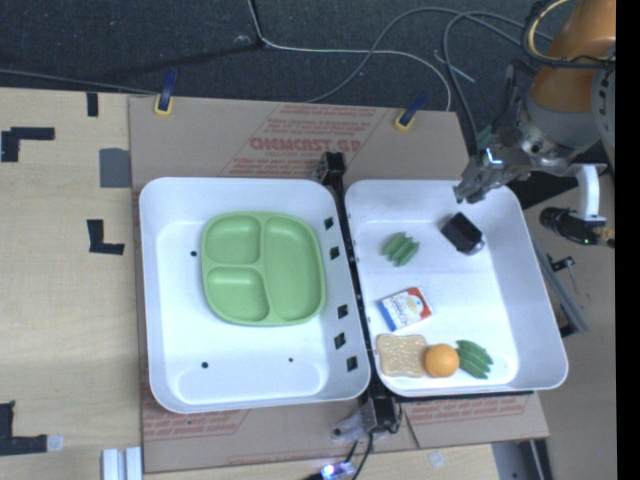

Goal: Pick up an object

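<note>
The right bin holds several small objects. A black block lies near its far right corner. A green pod rests to the block's left. A white, blue and red packet sits mid-bin. Along the near wall lie a slice of bread, an orange touching it, and another green pod. My gripper hangs over the bin's far right edge, just above and behind the black block, with a small gap between them. Nothing is visibly held.
The left bin holds a green divided plate. A black hinge strip runs between the bins. Cables trail across the dark floor behind the bench. The arm's grey and orange body stands at the upper right.
</note>
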